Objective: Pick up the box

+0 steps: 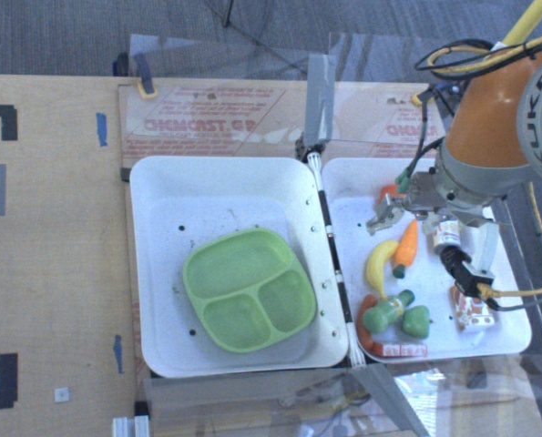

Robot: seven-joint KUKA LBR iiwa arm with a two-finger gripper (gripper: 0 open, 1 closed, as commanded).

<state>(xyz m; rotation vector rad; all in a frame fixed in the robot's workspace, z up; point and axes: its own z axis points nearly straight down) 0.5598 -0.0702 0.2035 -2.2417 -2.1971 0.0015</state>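
On the left side of the desk (52, 244), just bare wood, so skip it. Next, inside the left bin (152, 178), a green tray (248, 289) with three parts; no need to go near it.

Over in the right bin (348, 198), lots of small toys close together: a yellow banana (380, 264), a carrot (405, 247) just beside it, two green toys (391, 312) below them, and a flat red and white thing (403, 350) by the front wall. Above the banana and carrot, over the back part of that bin, the jaws. Open or closed? Cannot tell from up here. No box in them yet.

Far to the right, near the front right corner, the box (472, 312): small, red and white, a little apart from the other toys.

Probably the step now: getting over to it. To do it well, stay high enough to clear the carrot. Move right and toward the front, then stop right above the box. Open wide before going down. Come straight down, one side of the box each, and squeeze gently. Watch out for the bin wall close by. Lift slowly and check for a good hold.
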